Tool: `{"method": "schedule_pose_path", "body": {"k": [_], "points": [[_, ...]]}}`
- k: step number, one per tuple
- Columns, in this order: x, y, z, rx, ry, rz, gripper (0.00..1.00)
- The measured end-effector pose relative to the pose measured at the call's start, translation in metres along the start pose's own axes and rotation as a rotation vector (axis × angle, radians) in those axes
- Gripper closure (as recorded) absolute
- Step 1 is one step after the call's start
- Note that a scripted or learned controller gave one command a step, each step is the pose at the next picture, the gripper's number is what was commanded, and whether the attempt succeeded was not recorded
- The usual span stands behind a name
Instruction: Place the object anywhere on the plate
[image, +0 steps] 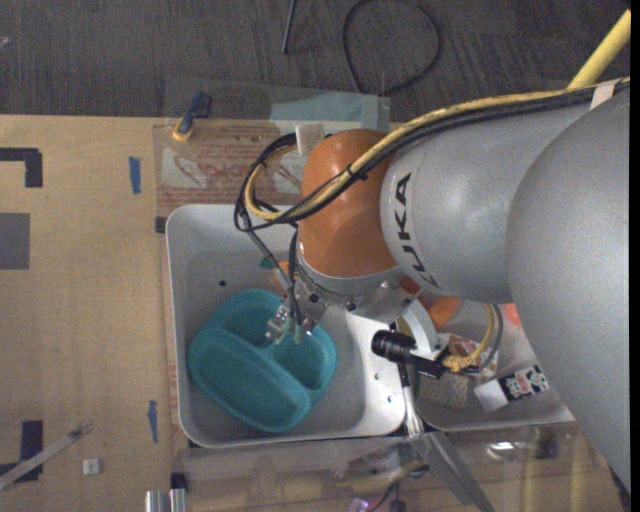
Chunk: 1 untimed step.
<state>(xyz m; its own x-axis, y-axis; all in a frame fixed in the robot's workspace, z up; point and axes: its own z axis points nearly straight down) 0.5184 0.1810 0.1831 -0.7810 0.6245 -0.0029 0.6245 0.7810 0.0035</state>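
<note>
One plate, claw over it, load unconfirmed

One teal plastic divided plate lies in the left shallow white bin, toward that bin's near edge and left of its centre. The grey KUKA arm with the orange band reaches over the bin's far right corner, and the two-finger claw sits low over the plate's far right compartment, at or just above its surface.

Claw state: cannot tell. The wrist body masks the tips, and a small pale-green glint there could be a held piece or part of the claw.

Task object: not identifiable between the tips. Orange shapes show behind the wrist at the left edge of the right bin, beside mixed clutter; too hidden to name.

Risks, as judgement:
- Nothing carried, so a release leaves the plate bare.
- Release near the compartment ridge; a light piece may roll off over the rim.
- Claw pressing down could tip or slide the plate.
</note>
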Motion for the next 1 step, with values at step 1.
{"method": "schedule_pose_path", "body": {"k": [1], "points": [[0.0099, -0.0498, -0.0076, 0.004, 0.003, -0.033, 1.00]]}}
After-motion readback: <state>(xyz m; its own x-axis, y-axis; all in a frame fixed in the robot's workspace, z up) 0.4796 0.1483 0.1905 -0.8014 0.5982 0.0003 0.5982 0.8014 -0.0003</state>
